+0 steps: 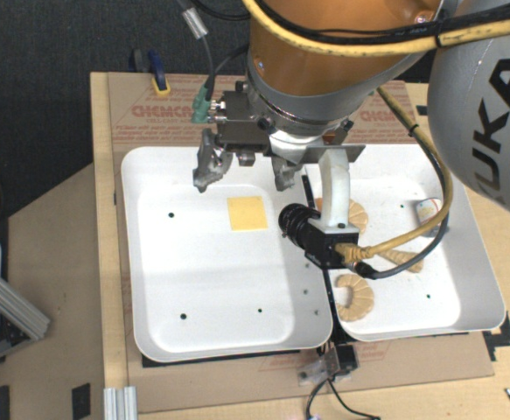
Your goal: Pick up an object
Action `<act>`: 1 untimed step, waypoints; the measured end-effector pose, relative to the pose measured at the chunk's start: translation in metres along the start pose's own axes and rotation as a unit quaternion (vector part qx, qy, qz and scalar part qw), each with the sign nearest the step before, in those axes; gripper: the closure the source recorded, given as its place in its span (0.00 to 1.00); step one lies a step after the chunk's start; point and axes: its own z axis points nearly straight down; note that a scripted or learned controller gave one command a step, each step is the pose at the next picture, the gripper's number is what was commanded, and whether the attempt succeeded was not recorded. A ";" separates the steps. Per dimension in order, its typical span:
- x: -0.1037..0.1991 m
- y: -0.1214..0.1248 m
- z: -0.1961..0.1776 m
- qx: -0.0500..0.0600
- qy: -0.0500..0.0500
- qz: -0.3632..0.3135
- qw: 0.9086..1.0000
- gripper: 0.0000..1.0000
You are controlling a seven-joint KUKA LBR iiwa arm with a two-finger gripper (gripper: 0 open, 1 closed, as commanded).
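The tool (241,173) was observed open and empty above the far edge of the left bin (150,261), fingers spread, presumably for descent onto the yellow square (247,213) lying flat just below.

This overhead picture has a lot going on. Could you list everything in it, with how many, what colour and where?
White bins: two, side by side on the bench.
Yellow square slice: one, flat in the left bin, upper middle.
Tan ridged pieces: at least two, right bin near its left wall, one partly behind the arm.
Small pale item: one, right bin, upper right; too small to identify.
Cardboard sheet: one, brown with red print, under the bins.
Blue and yellow clamp: one, at the cardboard's top left edge.
Arm: one, grey with orange band, reaching from the right.
Hand: one, fingers spread open above the yellow slice, holding nothing.
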 end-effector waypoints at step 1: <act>0.001 0.001 -0.017 -0.007 0.003 -0.001 1.000 1.00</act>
